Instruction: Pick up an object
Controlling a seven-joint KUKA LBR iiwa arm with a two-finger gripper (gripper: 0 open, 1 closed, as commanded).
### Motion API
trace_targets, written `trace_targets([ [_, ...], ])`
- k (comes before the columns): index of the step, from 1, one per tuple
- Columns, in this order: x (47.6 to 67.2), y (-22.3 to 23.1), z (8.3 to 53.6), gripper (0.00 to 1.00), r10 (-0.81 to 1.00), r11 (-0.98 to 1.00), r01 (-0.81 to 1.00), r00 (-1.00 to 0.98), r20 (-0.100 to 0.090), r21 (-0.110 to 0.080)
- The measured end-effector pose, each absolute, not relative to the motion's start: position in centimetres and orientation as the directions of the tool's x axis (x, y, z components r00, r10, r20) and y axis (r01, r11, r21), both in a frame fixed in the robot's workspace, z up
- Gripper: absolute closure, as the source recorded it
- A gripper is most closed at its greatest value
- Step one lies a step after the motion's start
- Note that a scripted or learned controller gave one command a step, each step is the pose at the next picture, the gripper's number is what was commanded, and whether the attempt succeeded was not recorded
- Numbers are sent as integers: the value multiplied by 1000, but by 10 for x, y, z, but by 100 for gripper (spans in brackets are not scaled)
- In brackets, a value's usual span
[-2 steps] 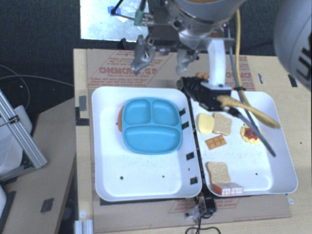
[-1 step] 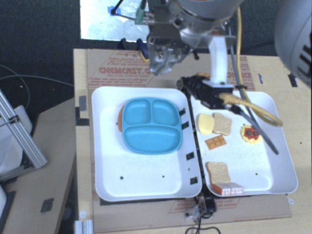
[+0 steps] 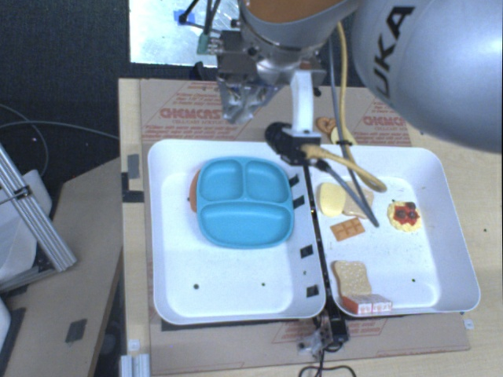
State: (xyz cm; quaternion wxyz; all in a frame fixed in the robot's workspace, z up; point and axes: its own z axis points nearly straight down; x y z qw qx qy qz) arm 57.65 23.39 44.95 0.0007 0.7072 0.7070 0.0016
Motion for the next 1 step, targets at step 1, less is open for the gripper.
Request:
trace_targets([
  [1, 512, 195, 266, 100, 1000, -2, 1000, 2, -5, -15],
])
